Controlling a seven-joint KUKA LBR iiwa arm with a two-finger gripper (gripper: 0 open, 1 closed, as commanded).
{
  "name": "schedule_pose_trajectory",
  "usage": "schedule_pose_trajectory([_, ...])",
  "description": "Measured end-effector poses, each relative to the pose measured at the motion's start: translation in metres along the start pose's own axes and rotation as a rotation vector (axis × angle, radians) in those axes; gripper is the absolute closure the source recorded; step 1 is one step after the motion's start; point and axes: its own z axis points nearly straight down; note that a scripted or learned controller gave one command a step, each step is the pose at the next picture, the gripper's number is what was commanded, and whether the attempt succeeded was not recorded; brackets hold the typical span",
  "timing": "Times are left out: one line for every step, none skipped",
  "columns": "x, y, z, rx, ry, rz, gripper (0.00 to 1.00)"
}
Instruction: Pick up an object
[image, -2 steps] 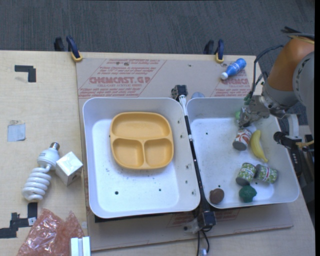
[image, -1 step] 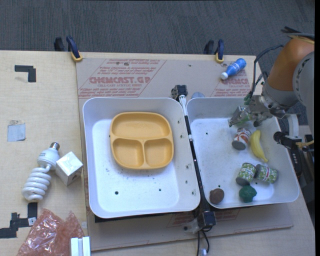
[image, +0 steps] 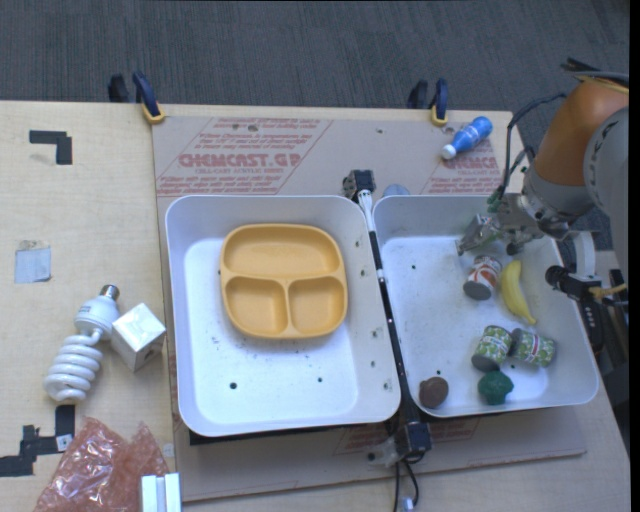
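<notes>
Nearest the camera, along the lower edge of the right bin (image: 585, 385), lay a brown ball (image: 433, 391), a green lump (image: 494, 386) and two small green-labelled cans (image: 514, 345), all untouched. Further up sat a banana (image: 516, 290), just beside a small red-and-white can (image: 481, 279). Above that can, at the frame's upper right, hovered the gripper (image: 487, 238); whether its jaws were released or clenched could not be told, and nothing showed between them. The step looked like the approach: next, a descent centred over the can or banana. The left bin (image: 190, 390) held a yellow tray (image: 284, 279).
</notes>
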Motion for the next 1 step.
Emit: schedule_pose_trajectory([0.0004, 0.0, 0.0001, 0.0, 0.0, 0.0, 0.0])
